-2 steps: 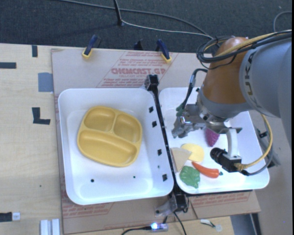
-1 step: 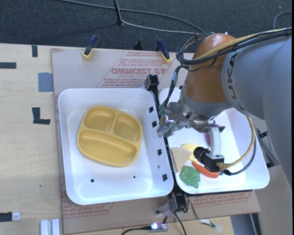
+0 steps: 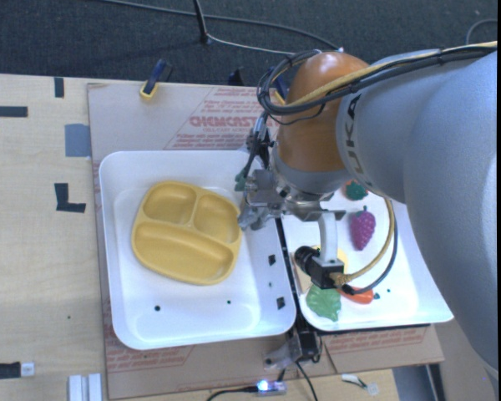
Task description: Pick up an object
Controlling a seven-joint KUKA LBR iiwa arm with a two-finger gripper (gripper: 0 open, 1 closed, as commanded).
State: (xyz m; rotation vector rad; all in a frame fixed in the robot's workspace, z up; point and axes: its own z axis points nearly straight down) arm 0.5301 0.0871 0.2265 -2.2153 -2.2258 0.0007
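Note:
A yellow divided plate [image 3: 184, 232] lies in the left white bin [image 3: 117, 307]. The right bin [image 3: 417, 303] holds a purple bunch of grapes [image 3: 363, 228], a green leafy toy [image 3: 324, 302], a small orange-red piece [image 3: 361, 296] and a teal-green item [image 3: 355, 192] partly hidden by the arm. My gripper [image 3: 252, 211] hangs low over the right edge of the left bin, just beside the plate's right rim. The wrist and its orange band cover much of it, and I see nothing held in it.
Both bins rest on a sheet of cardboard [image 3: 209, 124]. A small blue and yellow clip [image 3: 154, 80] lies at its far left corner. The grey arm covers the upper right of the view and part of the right bin.

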